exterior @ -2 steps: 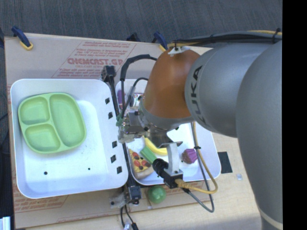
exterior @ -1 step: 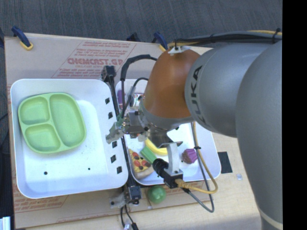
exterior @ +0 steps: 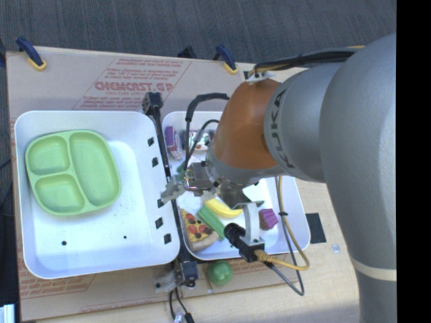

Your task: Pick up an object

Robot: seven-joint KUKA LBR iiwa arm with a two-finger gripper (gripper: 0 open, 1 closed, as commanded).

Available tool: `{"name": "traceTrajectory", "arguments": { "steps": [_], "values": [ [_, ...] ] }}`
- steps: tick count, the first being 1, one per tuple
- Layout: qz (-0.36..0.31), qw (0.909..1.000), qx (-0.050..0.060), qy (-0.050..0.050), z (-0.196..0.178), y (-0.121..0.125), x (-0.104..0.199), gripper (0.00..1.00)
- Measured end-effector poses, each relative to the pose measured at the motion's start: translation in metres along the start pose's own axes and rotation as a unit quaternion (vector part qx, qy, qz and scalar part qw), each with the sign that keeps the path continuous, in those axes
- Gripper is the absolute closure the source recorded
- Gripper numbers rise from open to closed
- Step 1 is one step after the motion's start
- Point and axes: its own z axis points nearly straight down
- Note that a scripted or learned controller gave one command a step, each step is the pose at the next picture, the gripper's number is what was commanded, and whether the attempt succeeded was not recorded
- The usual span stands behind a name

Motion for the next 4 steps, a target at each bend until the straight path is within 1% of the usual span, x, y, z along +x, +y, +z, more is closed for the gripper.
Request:
{"name": "traceTrajectory", "arguments": {
  "steps": [2, 3, 4],
  "values": [
    [0.000, 1.0000, 0.000, 0.000, 0.000, 0.000, 0.000, 0.00],
    [0.001, 1.0000, -0.001, 0.001, -0.001, 0.106, -0.041, 0.00],
    [-0.002, 1.0000, 0.000, 0.001, -0.011, 0.106, -0.040, 1.00]
  ]
}}
